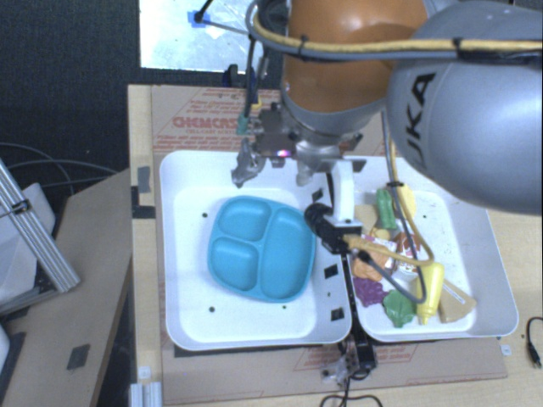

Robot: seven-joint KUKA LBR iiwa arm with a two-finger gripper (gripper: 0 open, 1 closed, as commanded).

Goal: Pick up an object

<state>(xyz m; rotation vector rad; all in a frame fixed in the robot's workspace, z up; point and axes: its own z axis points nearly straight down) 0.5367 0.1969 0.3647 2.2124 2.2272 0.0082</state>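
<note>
Hand [274, 174] is released: fingers [245, 170] spread, bare bin floor between them, nothing grasped. It hangs over the 12 o'clock end of the left shallow white plastic bin [191, 316], close to the far wall.

The nearest candidate is the blue three-compartment plastic plate [259, 253]. It lies flat mid-bin, at 6 o'clock from the hand and apart from it. The other pickables are heaped in the right shallow white plastic bin [496, 299]: a yellow bottle-shaped toy [430, 285], a green lumpy toy [396, 308], a purple piece [369, 291], plus more I can't separate.

Risks, my read:
- A straight drop from here meets bare floor near the plate's 12 o'clock rim, or clips the bin wall. The hand closes on nothing.
- The plate is wide and low, so only the rim looks grippable. That needs one finger inside a compartment and one outside. If both land on top, they press it down and it skates on the smooth floor.
- A rim pinch sits off-centre, so the plate hangs and tilts, and probably slips out on the lift.
- Going for the heap instead: the pieces touch and overlap. The fingers could wedge between two, drag a neighbour over the rim, or close on a gap.
- The wall between the bins sits at 3 o'clock of the plate. A low sideways move risks bumping it and shifting both bins on the table.
</note>
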